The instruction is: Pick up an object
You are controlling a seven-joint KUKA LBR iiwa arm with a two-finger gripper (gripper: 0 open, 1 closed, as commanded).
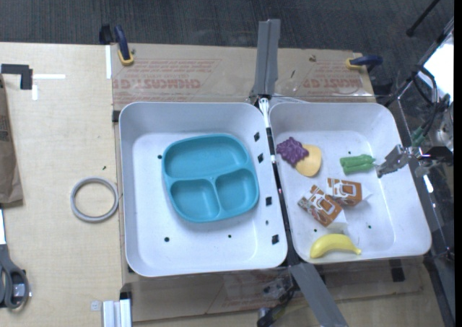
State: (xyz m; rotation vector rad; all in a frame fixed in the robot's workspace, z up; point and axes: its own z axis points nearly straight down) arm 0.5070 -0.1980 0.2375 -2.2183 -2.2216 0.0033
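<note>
Nearest the camera, at the front of the right-hand shallow white bin (pixel 404 242), lies a yellow toy banana (pixel 334 246), free and untouched. Just behind it sit two small brown-and-white printed cartons (pixel 330 199), touching one another. Farther back, a purple bunch of toy grapes (pixel 291 149) rests against a yellow-orange rounded toy fruit (pixel 310 161). Beside these, toward the right wall, lies a green cylindrical toy vegetable (pixel 356 164).

The grey two-finger gripper (pixel 390 162) sits low at the bin's right side, its tip just beside the right end of the green piece. Whether the tip touches the piece, and how the end effector is set, cannot be told at this size.

The left-hand white bin (pixel 133 195) holds a blue three-compartment plastic tray (pixel 210 177). A grey ring (pixel 94 198) lies on the wooden bench to the left.

Assessment: the approach step is in hand; nothing is lifted. The green piece appears to be the target. The next move calls for straddling it squarely, closing on it, then raising it clear of the bin wall.
</note>
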